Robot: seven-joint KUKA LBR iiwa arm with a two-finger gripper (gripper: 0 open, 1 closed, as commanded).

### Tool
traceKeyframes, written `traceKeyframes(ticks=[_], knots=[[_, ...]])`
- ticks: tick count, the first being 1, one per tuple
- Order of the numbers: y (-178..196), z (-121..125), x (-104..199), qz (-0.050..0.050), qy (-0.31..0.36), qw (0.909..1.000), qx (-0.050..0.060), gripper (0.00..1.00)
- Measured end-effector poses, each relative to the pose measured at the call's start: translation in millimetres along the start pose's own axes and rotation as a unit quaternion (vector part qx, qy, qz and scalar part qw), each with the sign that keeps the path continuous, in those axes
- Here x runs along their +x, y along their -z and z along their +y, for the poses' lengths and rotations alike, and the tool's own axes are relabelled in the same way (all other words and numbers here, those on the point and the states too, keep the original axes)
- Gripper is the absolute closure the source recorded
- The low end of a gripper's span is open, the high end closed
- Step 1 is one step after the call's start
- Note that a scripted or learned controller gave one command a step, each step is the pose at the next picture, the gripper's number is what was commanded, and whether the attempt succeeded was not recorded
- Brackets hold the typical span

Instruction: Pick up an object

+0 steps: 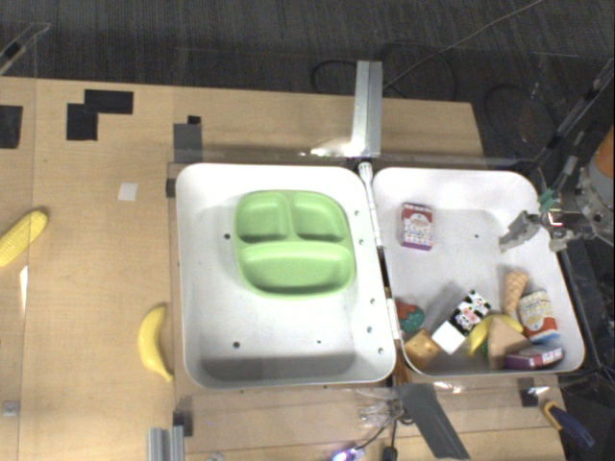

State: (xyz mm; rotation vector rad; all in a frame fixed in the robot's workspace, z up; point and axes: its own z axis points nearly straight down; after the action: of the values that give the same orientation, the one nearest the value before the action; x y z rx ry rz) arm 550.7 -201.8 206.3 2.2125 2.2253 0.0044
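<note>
Two bins: I see two white bins side by side. The left bin point(197, 286) holds a green tray point(291, 240) with three hollows. The right bin point(461, 185) holds the small things I can pick from.

Pile: most of the things sit crowded in the near end of the right bin. I see a black and white cube point(471, 309), a white block point(448, 337), a small yellow banana point(479, 334), an ice cream cone point(516, 285), a little jar point(536, 309), a tan piece point(421, 350) and a purple thing point(534, 357) (they touch each other, so a grab there may be tricky).

Easy one: a small red and white box point(417, 226) lies all alone in the far half of the right bin, well apart from the pile.

My hand: the gripper point(524, 228) sits at the right edge of the right bin, above the pile's far side. It is small and blurry to me, so I cannot tell how it is set. I see nothing held in it.

Done: nothing yet, I think. Every thing I can see lies in the bin.

Left to do: all of it. I judge I must go down on one thing, squeeze it and lift it.

Outside: a toy corn cob point(21, 238) and a bigger banana point(152, 342) lie on the bench, left of the bins.
</note>
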Motion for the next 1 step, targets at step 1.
traceKeyframes(ticks=[1], knots=[[-94.2,45.3,66.1,0.001,0.019,0.9998,0.001,0.00]])
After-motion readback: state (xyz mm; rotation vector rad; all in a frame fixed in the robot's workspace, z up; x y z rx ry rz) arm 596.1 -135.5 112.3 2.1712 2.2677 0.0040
